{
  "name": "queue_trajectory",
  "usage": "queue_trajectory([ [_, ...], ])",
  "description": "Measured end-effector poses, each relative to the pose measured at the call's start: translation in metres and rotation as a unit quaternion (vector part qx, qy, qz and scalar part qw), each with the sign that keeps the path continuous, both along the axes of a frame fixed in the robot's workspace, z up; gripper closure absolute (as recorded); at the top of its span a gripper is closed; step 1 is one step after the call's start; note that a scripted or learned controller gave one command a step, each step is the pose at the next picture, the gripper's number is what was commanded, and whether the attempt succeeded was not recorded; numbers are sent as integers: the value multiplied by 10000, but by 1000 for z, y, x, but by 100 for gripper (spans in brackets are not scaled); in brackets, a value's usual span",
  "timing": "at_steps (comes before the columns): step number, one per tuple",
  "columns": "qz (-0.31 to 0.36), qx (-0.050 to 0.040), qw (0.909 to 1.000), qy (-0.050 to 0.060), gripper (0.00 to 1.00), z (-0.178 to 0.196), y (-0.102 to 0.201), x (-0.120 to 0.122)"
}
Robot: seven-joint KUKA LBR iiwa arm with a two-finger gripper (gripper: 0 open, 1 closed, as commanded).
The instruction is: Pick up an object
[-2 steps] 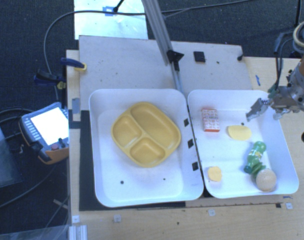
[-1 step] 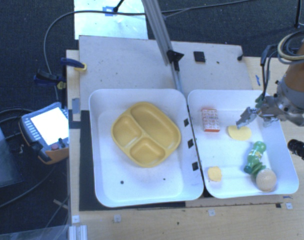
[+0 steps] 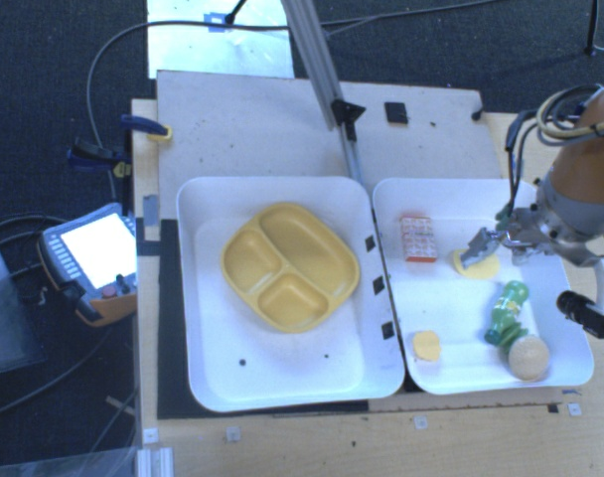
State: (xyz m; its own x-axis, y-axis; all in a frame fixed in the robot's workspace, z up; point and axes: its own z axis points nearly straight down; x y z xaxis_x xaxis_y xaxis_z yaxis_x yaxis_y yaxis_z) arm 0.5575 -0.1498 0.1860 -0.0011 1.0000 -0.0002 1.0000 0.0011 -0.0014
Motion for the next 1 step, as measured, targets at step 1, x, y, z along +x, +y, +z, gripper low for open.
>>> queue_trajectory([
  [1, 1, 4, 10000, 10, 0, -62, 2, 3],
])
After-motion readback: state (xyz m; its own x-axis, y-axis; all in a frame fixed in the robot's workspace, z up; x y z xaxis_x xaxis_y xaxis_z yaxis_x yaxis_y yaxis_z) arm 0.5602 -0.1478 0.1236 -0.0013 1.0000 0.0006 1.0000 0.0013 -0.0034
